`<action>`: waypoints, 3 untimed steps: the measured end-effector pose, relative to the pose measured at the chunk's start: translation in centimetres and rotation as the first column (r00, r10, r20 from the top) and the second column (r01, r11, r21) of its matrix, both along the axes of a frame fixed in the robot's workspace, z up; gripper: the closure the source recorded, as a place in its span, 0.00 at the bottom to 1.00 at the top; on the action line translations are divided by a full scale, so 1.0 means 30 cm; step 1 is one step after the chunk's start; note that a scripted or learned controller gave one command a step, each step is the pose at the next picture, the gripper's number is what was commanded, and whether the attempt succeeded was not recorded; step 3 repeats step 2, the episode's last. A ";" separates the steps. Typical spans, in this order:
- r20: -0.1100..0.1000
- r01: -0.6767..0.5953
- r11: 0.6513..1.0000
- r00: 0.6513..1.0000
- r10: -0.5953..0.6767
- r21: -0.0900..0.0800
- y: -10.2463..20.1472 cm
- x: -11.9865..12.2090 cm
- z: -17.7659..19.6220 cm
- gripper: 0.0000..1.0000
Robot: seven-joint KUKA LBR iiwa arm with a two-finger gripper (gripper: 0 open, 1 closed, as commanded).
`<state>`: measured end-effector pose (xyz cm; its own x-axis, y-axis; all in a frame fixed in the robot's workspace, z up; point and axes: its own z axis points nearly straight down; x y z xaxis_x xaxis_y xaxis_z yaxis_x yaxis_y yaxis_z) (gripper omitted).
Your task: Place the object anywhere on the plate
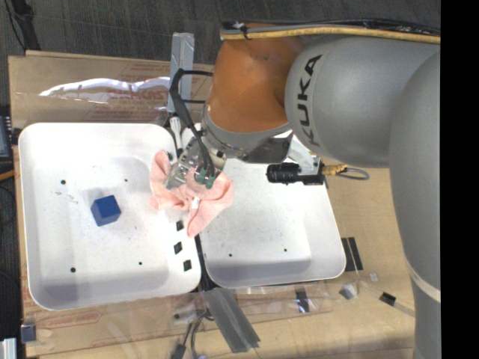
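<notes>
The bench (97,321) was a brown, board-like surface carrying two shallow white bins side by side, the left bin (45,275) touching the right bin (322,264) along their inner edges. Strips of what looked like grey tape (232,324) lay on the bench in front of them.
</notes>
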<state>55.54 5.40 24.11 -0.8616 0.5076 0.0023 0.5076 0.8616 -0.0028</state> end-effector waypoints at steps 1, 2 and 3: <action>0.000 -0.394 0.919 0.919 0.394 0.001 0.165 -0.024 -0.025 1.00; 0.000 -0.394 0.919 0.919 0.394 0.001 0.164 -0.024 -0.025 0.00; 0.000 -0.394 0.919 0.919 0.394 0.001 0.164 -0.024 -0.025 0.00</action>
